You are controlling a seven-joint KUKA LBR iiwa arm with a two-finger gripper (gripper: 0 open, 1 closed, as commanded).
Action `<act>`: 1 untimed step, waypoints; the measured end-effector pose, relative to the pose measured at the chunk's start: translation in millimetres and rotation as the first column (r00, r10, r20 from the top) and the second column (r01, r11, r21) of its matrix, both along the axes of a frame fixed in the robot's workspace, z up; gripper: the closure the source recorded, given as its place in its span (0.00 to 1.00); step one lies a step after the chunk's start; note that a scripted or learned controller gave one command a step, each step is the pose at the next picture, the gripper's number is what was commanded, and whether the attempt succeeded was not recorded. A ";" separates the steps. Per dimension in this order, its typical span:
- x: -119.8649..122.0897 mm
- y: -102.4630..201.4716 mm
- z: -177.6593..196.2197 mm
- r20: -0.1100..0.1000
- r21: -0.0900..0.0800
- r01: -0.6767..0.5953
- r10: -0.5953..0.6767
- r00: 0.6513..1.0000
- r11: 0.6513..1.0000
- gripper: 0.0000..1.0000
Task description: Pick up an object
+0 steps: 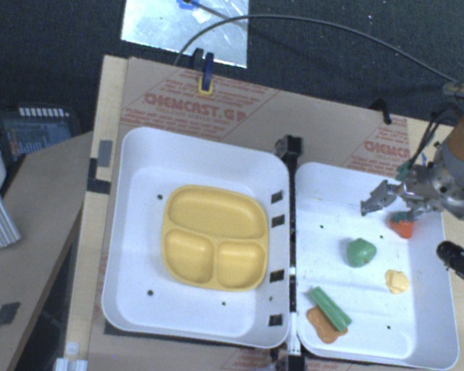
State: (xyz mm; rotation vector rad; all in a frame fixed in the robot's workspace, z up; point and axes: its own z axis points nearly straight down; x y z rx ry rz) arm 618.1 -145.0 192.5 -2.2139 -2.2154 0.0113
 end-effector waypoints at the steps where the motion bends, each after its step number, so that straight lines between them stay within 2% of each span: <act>1: 2.8 0.5 8.4 0.013 -0.002 -0.003 0.003 1.000 1.000 0.00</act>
